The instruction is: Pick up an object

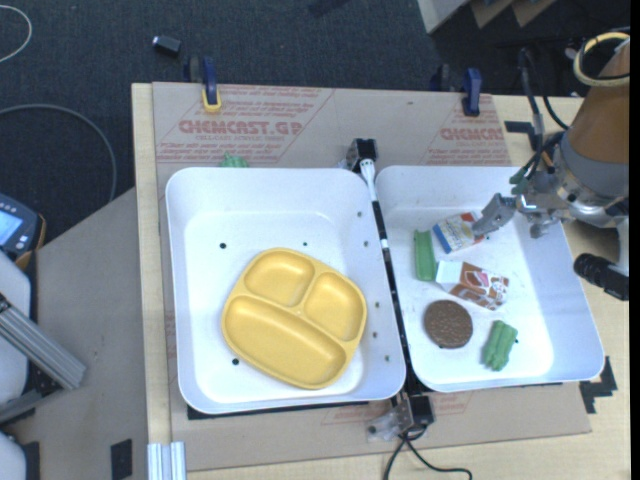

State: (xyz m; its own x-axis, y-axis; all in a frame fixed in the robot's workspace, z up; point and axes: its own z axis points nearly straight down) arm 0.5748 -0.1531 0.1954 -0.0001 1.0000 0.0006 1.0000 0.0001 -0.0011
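We start with the wooden bench, clamped at its far edge, which bears two shallow white plastic bins side by side. The left bin holds a yellow plastic tray with three compartments, lying towards its near half. The right bin holds the smaller things, and any of them could serve as the object to pick up. From the right, the grey arm with its orange band reaches over the far right corner of that bin, and its gripper hangs low over the far middle of the bin. We cannot tell how far it is opened, nor whether it has hold of anything. Touching it or just below it, on its left, lies a small blue and white packet. Nearer to us lies a white and brown carton, then a round brown cookie-like disc. A long green bar lies to the left of the packet, its long axis running far to near. A small green lumpy piece sits nearest, right of the disc. We judge the packet the likeliest target, since it lies closest to the gripper, on its near left side.
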